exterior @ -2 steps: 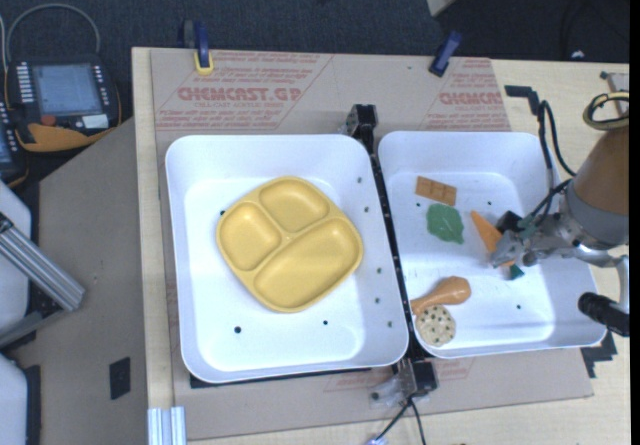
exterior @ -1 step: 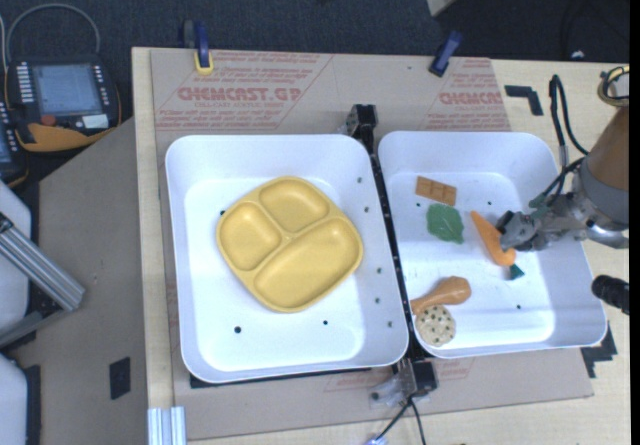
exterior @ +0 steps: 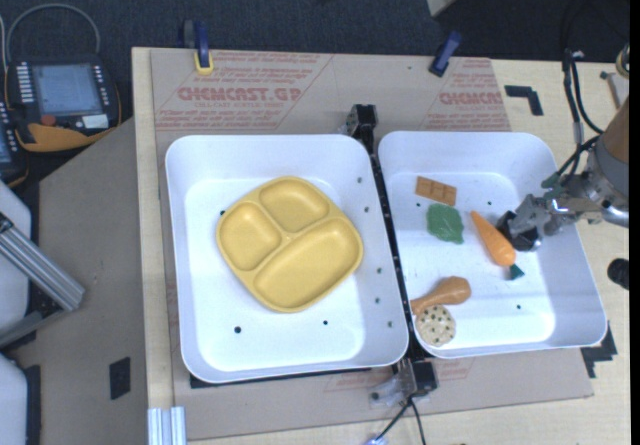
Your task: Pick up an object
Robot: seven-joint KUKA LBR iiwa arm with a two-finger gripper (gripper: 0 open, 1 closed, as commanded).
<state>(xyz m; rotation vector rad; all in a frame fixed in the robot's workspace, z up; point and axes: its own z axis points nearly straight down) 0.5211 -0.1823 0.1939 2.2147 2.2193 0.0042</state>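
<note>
Over on the right, the gripper [exterior: 522, 230] hangs low inside the right bin [exterior: 570, 328], right beside the toy carrot [exterior: 492, 238]. Its dark fingers sit at the carrot's right flank, close enough that they look to be touching it, but from this angle I cannot tell whether the jaws are apart or together, or whether anything is caught between them. The carrot lies on the bin floor, slanting from far-left to near-right, with its small green top at the near end.

Just left of the carrot is a green leafy piece [exterior: 446, 224], and beyond that, toward the far side, a brown rectangular cracker-like piece [exterior: 436, 191]. Near the front of the same bin lie a tan drumstick [exterior: 442, 293] and, touching it on the near side, a round speckled cookie [exterior: 436, 326].

The left bin [exterior: 190, 233] holds a yellow divided plate [exterior: 290, 243] with three compartments, sitting about in the middle.
</note>
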